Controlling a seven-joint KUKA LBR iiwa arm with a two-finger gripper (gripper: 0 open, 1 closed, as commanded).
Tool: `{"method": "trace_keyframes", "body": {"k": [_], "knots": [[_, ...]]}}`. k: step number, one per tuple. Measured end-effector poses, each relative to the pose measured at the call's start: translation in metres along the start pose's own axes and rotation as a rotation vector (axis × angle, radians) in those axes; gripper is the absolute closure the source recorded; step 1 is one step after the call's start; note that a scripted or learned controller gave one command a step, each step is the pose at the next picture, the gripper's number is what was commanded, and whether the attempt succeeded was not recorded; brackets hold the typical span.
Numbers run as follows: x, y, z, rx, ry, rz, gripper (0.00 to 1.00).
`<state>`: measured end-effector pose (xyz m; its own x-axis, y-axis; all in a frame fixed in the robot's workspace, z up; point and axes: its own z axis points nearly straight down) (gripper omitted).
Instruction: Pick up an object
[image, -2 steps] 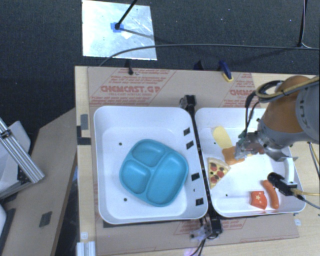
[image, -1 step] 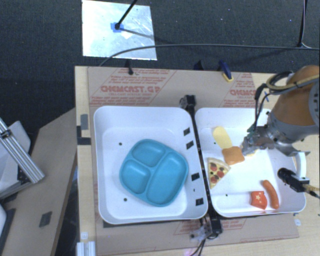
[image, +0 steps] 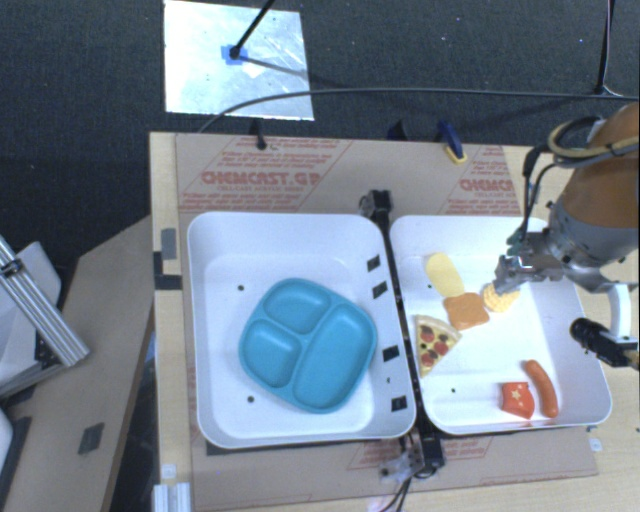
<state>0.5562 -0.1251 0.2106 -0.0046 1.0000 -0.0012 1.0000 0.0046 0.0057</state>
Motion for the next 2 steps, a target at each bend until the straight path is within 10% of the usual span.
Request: {"method": "trace_keyframes", "body": {"k": [1,2], "knots": [[-0.01,0.001,-0.05,-0.001,-0.001,0.001,1.0],[0.041,0.008,-0.047,0.003,0.002,-0.005,1.0]]}}
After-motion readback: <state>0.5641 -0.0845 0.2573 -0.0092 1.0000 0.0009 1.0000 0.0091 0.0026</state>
